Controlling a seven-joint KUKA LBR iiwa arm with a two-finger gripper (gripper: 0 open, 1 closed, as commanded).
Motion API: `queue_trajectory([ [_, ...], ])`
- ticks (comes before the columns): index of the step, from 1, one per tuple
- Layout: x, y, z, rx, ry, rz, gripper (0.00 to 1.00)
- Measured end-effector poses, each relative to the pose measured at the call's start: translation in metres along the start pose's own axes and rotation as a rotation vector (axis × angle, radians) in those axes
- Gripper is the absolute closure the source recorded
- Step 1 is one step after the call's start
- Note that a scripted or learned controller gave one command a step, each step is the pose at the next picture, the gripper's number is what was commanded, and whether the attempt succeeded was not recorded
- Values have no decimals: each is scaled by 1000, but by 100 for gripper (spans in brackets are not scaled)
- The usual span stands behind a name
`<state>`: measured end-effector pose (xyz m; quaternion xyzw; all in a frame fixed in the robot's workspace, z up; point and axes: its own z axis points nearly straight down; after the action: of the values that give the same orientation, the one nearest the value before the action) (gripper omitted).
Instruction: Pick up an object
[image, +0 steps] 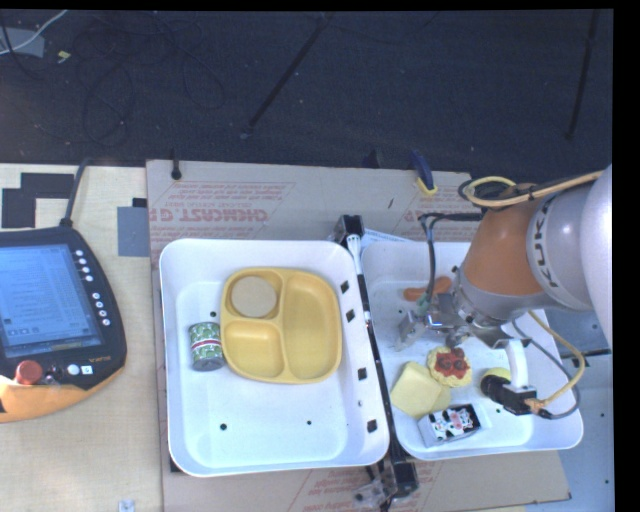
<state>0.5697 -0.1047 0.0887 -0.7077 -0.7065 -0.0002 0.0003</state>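
Whether the fingers (432, 322) are spread I cannot tell; lower squarely over the red-topped toy (450, 366) just beside them before closing.

Two white bins sit side by side: the left bin (190, 420) has one yellow divided tray (300, 330) and one small can (206, 345); the right bin (560, 432) has one yellow wedge (415, 390), one black-and-white card (452, 422), one yellow-and-red toy (450, 366), one orange piece (415, 294).

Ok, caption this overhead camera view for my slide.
KUKA arm reaching into right bin of small objects; yellow divided plate in left bin.
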Motion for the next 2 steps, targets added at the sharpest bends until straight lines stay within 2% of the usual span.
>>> queue_trajectory([
  [1,-36,75,0,-5,-3,-4,0],
  [2,-45,-21,0,3,0,2,0],
])
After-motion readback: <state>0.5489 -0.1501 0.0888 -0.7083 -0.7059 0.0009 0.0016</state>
